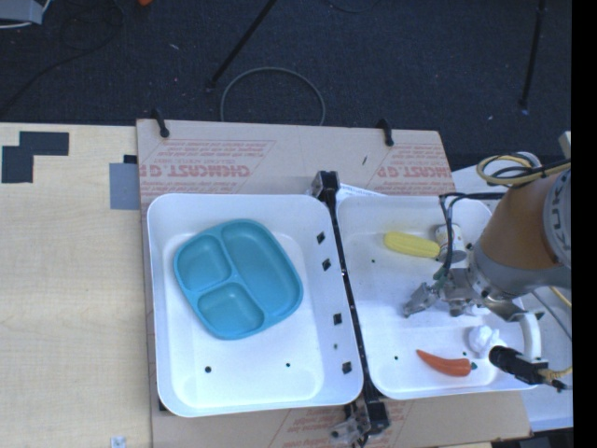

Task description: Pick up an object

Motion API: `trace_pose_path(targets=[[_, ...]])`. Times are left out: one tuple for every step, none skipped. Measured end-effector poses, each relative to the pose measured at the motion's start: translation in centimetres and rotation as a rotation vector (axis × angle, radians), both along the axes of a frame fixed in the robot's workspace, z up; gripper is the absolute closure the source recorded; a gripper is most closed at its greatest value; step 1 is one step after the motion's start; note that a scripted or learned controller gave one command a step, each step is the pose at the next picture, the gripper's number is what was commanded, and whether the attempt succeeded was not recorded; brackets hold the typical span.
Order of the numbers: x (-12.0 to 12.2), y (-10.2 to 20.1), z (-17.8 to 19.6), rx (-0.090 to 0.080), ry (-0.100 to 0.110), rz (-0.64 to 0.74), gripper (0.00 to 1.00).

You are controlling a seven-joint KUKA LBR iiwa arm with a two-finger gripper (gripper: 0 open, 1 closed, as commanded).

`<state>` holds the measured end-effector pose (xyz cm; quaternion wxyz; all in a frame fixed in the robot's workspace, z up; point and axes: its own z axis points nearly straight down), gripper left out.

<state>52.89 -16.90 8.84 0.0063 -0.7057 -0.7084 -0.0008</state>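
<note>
Glossy three-compartment blue plate (238, 277), tapered orange-red pepper (444, 363), knobbly yellow corn (411, 244)

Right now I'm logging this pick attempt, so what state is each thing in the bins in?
blue divided plate: flat in the left bin, compartments bare.
yellow corn cob: lying on its side in the right bin, untouched.
orange-red chili pepper: lying near the right bin's front edge, untouched.
white object: resting beside the arm, too blurred to identify.
gripper: low over the right bin floor, nothing visibly between its jaws.
</note>
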Motion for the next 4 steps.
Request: trace_pose_path(targets=[[-0.1, -0.4, 1.2, -0.006, -0.001, -0.007, 1.00], [-0.9, -0.7, 5.9, -0.010, -0.009, -0.010, 1.00], [-0.8, -1.1, 10.1, -0.011, -0.010, -0.006, 1.00], [-1.0, -0.8, 14.5, -0.011, -0.010, -0.003, 1.00]])
